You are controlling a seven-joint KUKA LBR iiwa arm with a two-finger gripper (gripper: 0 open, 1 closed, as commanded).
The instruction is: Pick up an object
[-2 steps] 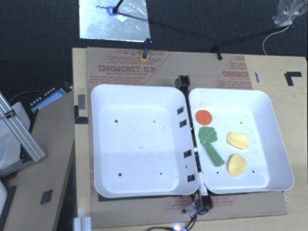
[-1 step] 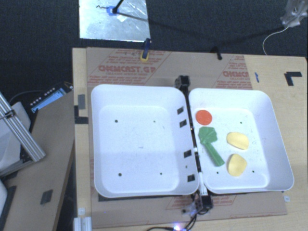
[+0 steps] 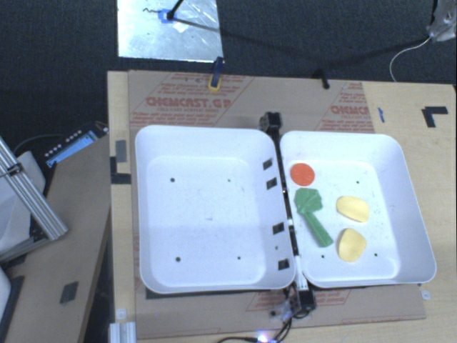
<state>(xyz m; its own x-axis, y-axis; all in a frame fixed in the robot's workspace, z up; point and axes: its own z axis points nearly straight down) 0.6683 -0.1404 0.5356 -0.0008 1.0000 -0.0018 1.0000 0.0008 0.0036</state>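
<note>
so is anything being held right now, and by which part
Nothing is held. The red disc, the green piece and the two yellow pieces all lie loose on the floor of the right bin.

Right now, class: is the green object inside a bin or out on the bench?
Inside. The green object lies flat on the floor of the right bin, below the red disc.

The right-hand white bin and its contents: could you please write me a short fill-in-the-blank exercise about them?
1. The shallow white right-hand bin holds ____ objects.
2. The flat round disc near the bin's inner wall is coloured ____.
3. The long green plastic piece lies directly below the ____.
4. The two rounded yellow pieces lie to the ____ of the green piece in this view.

Missing words: four; red; disc; right
</note>
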